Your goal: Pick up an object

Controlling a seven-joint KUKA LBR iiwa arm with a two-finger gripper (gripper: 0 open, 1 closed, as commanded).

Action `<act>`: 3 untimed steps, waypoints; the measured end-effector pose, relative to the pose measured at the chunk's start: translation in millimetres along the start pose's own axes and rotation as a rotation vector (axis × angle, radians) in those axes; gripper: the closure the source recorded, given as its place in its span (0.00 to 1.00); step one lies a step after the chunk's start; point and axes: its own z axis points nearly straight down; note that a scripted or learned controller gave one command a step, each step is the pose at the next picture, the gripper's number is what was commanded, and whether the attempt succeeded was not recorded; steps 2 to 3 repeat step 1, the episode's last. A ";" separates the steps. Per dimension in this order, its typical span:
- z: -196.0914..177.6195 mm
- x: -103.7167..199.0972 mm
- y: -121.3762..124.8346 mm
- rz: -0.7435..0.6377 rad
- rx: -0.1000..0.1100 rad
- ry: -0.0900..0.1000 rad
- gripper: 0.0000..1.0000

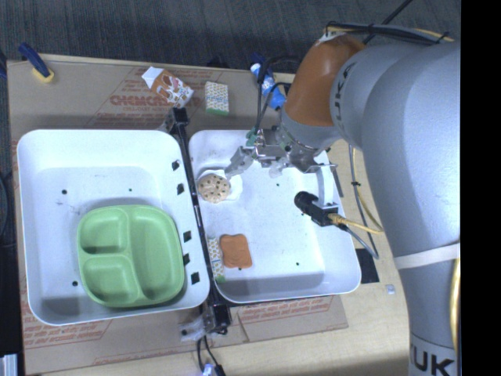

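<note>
A fixed camera looks down at a slant on two shallow white bins set side by side on a bench. The left bin [39,233] holds a pale green divided plate [131,254], lying flat in its lower half with bare floor above it. A black clipped seam [188,202] joins the two bins. Just right of that seam, in the right bin [313,276], lies a round speckled cookie [213,187], near the top-left corner. Below it, well apart, an orange-brown flat piece [236,251] sits close to the seam, with a small patterned scrap [214,254] touching its left edge. The gripper [239,161] hangs just above and to the right of the cookie, and whether it is spread or closed cannot be told; nothing is seen held. The cookie is the likely target. To grasp it well, the gripper should centre over it and descend straight, since the bin's wall and seam crowd its left. The bin floor to the right and below is open, giving room to lift away.
</note>
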 end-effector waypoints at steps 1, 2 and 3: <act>-69.1 42.2 -50.1 -0.002 -0.002 0.002 0.00; -69.1 42.2 -50.1 -0.002 -0.002 0.002 0.00; -69.1 42.2 -50.1 -0.002 -0.002 0.002 0.00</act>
